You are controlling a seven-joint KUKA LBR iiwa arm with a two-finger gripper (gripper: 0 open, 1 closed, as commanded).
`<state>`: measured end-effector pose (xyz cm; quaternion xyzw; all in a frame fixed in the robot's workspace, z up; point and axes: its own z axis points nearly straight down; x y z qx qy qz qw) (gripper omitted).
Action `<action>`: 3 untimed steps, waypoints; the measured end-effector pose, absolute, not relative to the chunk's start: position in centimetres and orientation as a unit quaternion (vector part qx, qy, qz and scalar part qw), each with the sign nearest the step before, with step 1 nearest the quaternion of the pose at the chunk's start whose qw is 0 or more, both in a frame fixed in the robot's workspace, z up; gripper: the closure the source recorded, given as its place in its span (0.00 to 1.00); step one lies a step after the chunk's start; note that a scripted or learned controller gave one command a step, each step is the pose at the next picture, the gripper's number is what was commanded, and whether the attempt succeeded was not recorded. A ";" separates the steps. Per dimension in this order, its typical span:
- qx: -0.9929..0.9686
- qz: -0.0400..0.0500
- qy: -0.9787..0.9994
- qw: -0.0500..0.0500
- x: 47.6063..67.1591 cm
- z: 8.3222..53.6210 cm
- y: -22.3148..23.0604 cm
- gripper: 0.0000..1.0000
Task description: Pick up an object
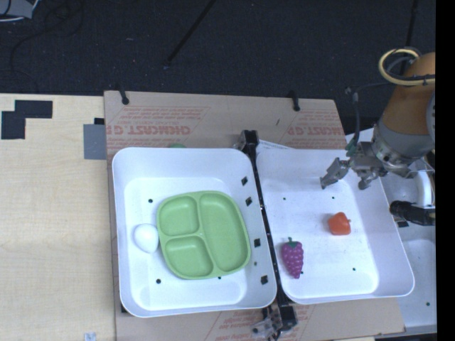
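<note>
Simply, two white bins (313, 293) sit on a cardboard-covered bench (213, 119).

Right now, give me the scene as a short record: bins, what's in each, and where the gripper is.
left bin: green tray with three compartments; white egg touching the tray's left edge
right bin: purple grapes near the divider; orange pepper further right
gripper: over the right bin's upper right, fingers spread, nothing between them
nearest item to gripper: pepper, just below it in the view
pick status: not yet made
</note>
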<state>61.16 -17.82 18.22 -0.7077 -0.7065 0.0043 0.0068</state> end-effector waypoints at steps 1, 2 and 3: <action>-0.707 0.001 -0.707 0.001 61.5 19.0 -17.8 0.00; -0.707 0.002 -0.707 0.003 60.3 13.5 -17.7 0.00; -0.707 0.001 -0.707 0.003 60.3 8.5 -17.5 0.00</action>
